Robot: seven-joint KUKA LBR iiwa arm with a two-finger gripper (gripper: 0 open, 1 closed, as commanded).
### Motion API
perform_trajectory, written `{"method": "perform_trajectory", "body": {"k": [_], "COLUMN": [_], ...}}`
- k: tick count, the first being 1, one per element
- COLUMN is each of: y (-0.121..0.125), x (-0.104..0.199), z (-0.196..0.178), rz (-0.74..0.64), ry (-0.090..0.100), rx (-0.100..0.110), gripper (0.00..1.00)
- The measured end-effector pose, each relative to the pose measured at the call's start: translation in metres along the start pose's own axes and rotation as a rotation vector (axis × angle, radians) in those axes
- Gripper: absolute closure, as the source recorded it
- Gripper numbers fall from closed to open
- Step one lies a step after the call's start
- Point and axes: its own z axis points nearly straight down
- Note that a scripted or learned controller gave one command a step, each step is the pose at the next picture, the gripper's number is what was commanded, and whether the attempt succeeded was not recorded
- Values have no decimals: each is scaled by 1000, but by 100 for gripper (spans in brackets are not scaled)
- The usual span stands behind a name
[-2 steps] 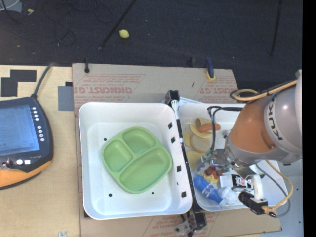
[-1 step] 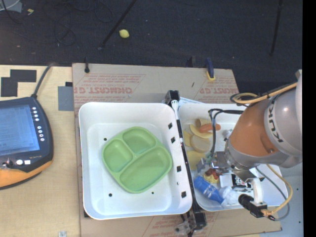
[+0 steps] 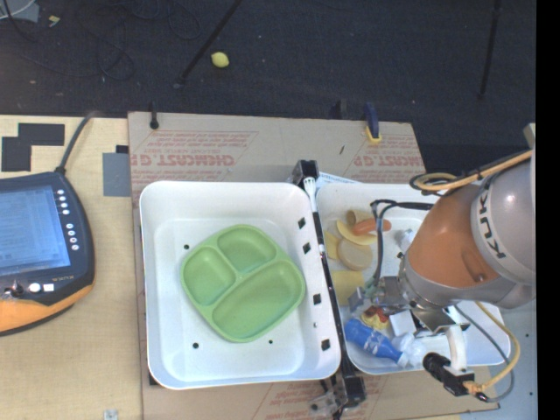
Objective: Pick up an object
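Observation:
The right bin [image 3: 331,201] holds a jumble of small objects: a tan and orange piece [image 3: 360,227] at the back, a round beige disc [image 3: 354,254], a yellow piece [image 3: 343,280] and a blue bottle-like object [image 3: 372,339] at the front. My arm's orange band [image 3: 446,243] hangs over the middle of this bin. The gripper [image 3: 391,309] points down into the pile, just above the blue object. The wrist hides its fingers.
The left bin [image 3: 166,322] carries a green divided plate [image 3: 243,281]. A black divider [image 3: 317,269] runs between the bins. A tablet [image 3: 39,234] lies at the far left on the bench. Cables [image 3: 486,370] trail at the front right.

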Motion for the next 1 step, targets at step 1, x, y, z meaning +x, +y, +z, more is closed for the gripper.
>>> {"method": "perform_trajectory", "body": {"k": [1], "y": [2], "x": [-2], "z": [-11], "rz": [4], "ry": [-1], "rx": [-2], "gripper": [100]}}
